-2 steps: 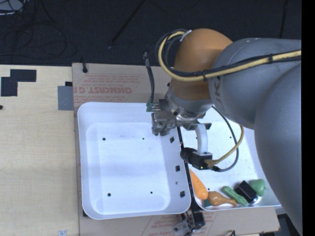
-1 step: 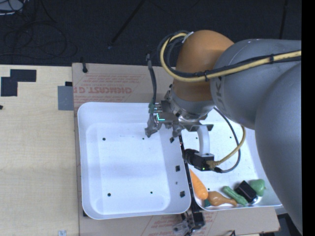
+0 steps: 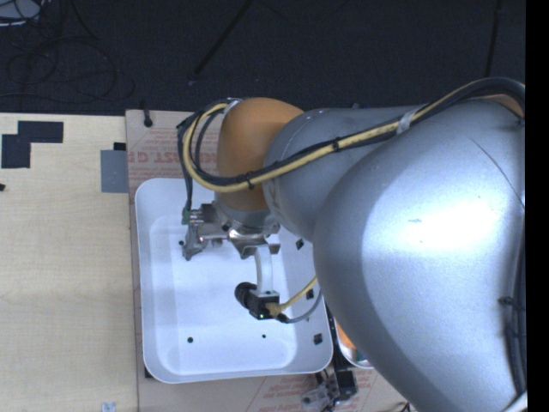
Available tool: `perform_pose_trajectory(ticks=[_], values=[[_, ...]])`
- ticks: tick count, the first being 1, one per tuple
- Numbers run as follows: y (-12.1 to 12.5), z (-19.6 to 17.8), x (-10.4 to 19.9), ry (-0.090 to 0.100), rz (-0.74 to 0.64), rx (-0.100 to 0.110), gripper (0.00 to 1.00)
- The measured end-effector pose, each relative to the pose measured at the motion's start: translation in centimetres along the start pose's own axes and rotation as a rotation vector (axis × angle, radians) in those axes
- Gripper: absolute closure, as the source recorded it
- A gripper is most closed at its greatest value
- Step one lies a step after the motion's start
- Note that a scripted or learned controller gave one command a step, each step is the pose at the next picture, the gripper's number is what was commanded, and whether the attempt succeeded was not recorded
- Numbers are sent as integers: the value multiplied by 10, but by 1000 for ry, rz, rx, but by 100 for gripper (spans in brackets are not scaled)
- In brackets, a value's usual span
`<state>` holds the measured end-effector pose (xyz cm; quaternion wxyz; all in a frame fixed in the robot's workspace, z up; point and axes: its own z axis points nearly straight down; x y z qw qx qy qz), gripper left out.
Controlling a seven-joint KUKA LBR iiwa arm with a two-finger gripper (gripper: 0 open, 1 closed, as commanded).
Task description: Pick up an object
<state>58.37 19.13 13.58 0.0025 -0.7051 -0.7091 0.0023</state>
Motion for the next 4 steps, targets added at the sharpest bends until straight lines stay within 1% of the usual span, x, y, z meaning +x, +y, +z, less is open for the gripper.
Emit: perform_pose_trajectory(ticks=[1, 2, 3, 4], values=[[20, -55, -114, -4, 15, -8, 0], [18, -61, -109, -2, 5, 0, 100], [60, 54, -70, -1, 3, -5, 100], [38, -48, 3, 4, -1, -10, 100]])
